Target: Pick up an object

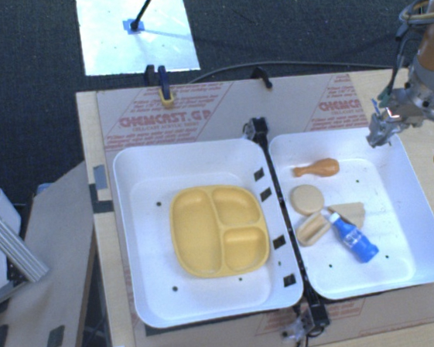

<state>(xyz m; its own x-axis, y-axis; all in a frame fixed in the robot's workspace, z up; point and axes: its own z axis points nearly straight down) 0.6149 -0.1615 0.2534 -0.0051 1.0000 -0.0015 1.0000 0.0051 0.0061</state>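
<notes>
— Now, where's the pincer [378, 130]?
— Above the right white bin's [414, 259] far corner; whether open or closed, I cannot tell.
— And the objects?
— Blue plastic bottle [354, 239], tan wooden pieces [308, 198] inside; yellow divided tray [217, 229] left.

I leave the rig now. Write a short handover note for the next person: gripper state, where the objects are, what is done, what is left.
Gripper: above the right bin's far right corner, holding nothing visible.
Right bin: blue bottle, round beige disc, drumstick-shaped piece, and two beige pieces beside the bottle.
Left bin: yellow divided plate.
Done: nothing picked.
Left: descend, grasp one object, lift.
</notes>
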